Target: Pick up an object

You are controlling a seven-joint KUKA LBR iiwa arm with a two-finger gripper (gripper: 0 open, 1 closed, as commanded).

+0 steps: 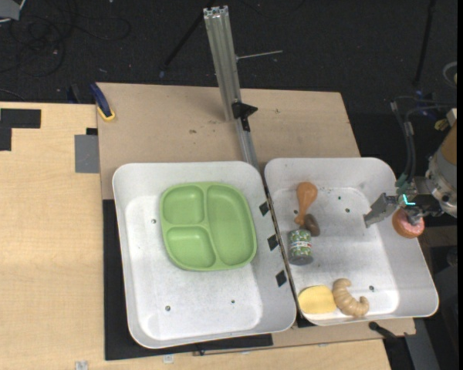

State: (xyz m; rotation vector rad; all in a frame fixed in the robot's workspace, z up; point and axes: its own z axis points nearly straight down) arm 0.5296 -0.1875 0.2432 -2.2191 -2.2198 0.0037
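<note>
At the right bin's [386, 284] right rim: gripper [401, 206], finger state unclear, a pink ball [408, 223] just beside it. Jar [299, 247], pestle [305, 200], yellow block [317, 301] untouched. Approach stage; next, descend on one.

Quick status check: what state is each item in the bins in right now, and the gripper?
green divided plate: flat in left bin, nothing on it
small can: in right bin, by the divider
orange-brown tool: lying flat
yellow piece: touching tan curved piece
gripper: over right bin's right edge

Grey gripper [387, 206], small teal light
</note>
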